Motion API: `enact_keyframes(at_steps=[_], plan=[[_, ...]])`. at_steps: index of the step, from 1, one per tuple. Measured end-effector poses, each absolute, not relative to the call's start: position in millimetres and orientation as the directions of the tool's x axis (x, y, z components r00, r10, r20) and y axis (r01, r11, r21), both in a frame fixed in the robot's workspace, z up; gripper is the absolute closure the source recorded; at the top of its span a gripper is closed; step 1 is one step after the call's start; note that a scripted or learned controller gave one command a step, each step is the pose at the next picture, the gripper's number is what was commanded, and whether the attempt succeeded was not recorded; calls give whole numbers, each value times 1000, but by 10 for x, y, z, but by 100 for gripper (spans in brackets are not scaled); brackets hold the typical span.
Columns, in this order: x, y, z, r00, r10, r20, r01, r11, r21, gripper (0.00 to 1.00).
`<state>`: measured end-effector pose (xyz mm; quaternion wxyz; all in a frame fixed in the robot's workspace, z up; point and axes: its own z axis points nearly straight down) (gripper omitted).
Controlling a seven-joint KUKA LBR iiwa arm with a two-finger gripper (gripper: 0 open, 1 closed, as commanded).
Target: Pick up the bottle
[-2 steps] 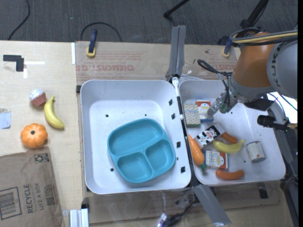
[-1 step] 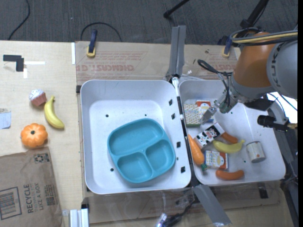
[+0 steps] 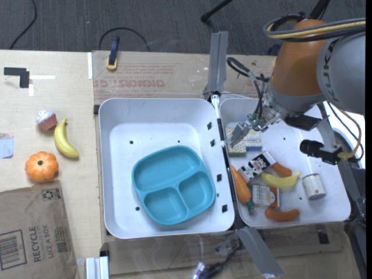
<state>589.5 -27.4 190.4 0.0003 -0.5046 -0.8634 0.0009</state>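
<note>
While the gripper (image 3: 241, 133) hovered (whether its jaws were open I could not tell), the small white bottle (image 3: 314, 186) lay well apart from them; it looked light, stiff and slippery, best gripped across its middle.

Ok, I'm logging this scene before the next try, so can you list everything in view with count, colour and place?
Bins: 2, white, side by side on the bench.
Divided plate: 1, light blue, in the left bin.
Banana: 1, yellow, in the right bin.
Carrot: 1, orange, right bin by its left wall.
Sausage-like pieces: 2, orange-red, right bin, near the banana and by the front wall.
Small cylinder: 1, whitish, right bin; could be the bottle, hard to tell.
Small box: 1, printed, right bin near the front.
Second banana: 1, yellow, bench left of the bins.
Pumpkin: 1, orange, bench left.
Cupcake: 1, bench left.
Arm: 1, grey and orange, from the right.
Gripper: 1, over the right bin's back left.
</note>
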Motion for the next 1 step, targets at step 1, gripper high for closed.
enact_keyframes(at_steps=[1], plan=[[5537,-844,1901,-379,925,0,925,379,-4,0]])
